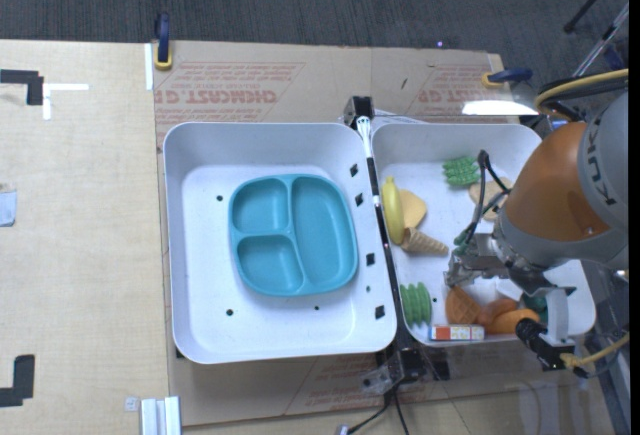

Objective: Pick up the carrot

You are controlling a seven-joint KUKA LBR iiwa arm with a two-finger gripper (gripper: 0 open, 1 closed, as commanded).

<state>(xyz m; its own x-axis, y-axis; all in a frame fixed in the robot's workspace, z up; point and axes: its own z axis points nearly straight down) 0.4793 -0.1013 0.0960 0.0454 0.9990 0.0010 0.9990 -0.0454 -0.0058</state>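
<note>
Plywood bench (80,253) on dark carpet bears two white bins (190,253); one blue divided plate (293,235) sits left. Right bin: one carrot (510,320), near the end effector (468,273), whose opening I cannot tell.

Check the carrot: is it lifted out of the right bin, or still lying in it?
In the bin. The carrot lies on the right bin floor near its front wall, beside the pincer.

Blue plate (293,235), orange carrot (508,320)
</note>
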